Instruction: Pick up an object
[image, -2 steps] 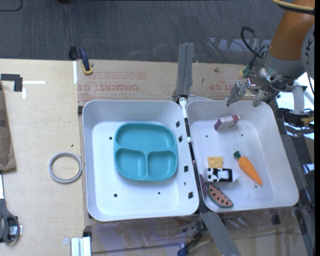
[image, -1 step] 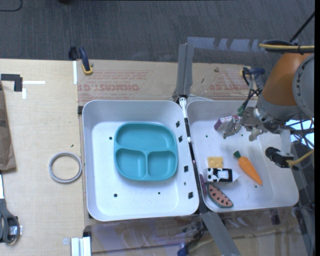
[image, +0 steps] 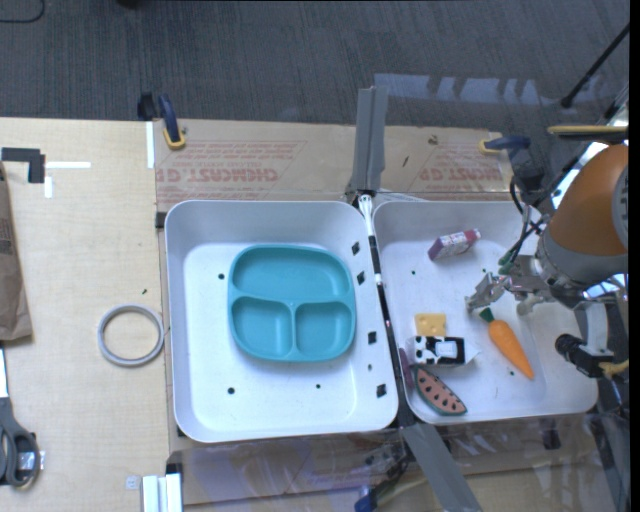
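While the arm (image: 590, 215) reaches into the right bin (image: 560, 400), its gripper (image: 497, 295) hangs with fingers spread and nothing between them, just above the green top of the carrot (image: 510, 347). Left of the carrot lie a yellow cheese slice (image: 431, 324) and a black-and-white block (image: 440, 350); a watermelon slice (image: 438, 391) sits lower-left, and a pink packet (image: 453, 243) lies well above. Far left of the carrot, the left bin (image: 190, 400) holds a teal divided plate (image: 293, 303).

Two bins sit side by side. The left bin (image: 180, 330) has a tray (image: 292, 302) in it. The right bin (image: 560, 395) has a toy carrot (image: 511, 347), a cheese piece (image: 431, 325), a watermelon slice (image: 438, 391) near the front, and a small box (image: 453, 244) at the back. A tape ring (image: 131, 334) lies left of the bins.
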